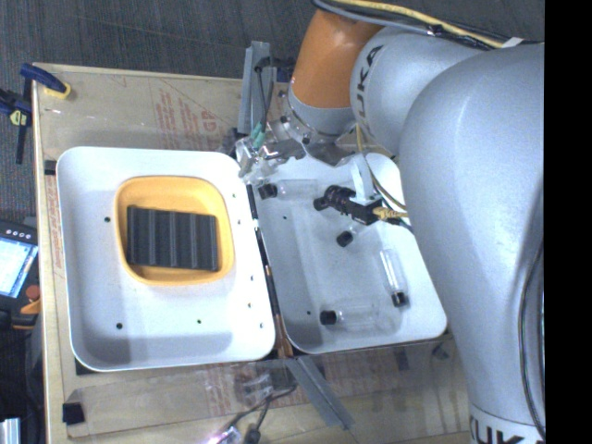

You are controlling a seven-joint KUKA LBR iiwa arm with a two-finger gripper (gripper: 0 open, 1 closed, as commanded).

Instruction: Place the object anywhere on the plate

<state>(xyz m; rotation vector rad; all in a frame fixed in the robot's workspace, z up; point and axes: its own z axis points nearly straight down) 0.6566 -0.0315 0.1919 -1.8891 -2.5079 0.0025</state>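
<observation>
With the block [173, 239] lying flat in the middle of the plate [171, 191], I judge the placing done, so I'd lift the gripper [262, 153], whose grip I cannot tell, straight up from the right bin's [305, 276] far corner, clear of its rim.

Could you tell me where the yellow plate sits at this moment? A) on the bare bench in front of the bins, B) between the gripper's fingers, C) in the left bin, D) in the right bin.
C: the yellow plate lies flat in the left bin.
</observation>
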